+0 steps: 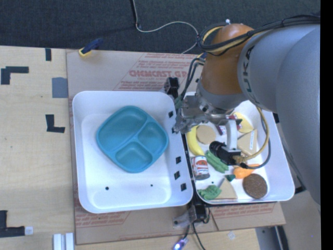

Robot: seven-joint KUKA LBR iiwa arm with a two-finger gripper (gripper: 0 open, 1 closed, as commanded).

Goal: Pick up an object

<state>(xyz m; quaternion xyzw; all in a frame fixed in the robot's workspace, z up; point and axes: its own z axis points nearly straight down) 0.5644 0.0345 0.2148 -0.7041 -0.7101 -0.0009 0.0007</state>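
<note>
- You had the gripper (227, 138) low inside the view's right bin (283, 184), over the clutter near its middle. Its open-or-shut state could not be read, because the wrist and orange band hid it from above. Nothing was visibly held.
- Candidate objects lay packed in that bin: banana (194, 142), small can (201, 167), green piece (217, 162), orange piece (241, 173) and brown disc (255, 186). Several were touching or overlapping.
- Risk 1: a close in that crowd would probably have caught two items or only an edge, and the load would have slipped on the lift.
- Risk 2: the banana's curve and the can's round wall looked likely to squirt sideways under a pinch.
- Risk 3: the arm sat close to the divider between the bins, so a sideways correction could have clipped the rim and shifted the bin on the tabletop (31, 139).
- The blue divided plate (132, 138) lay alone in the other bin (86, 191). It was well apart from the arm and you did not need to worry about it.
</note>
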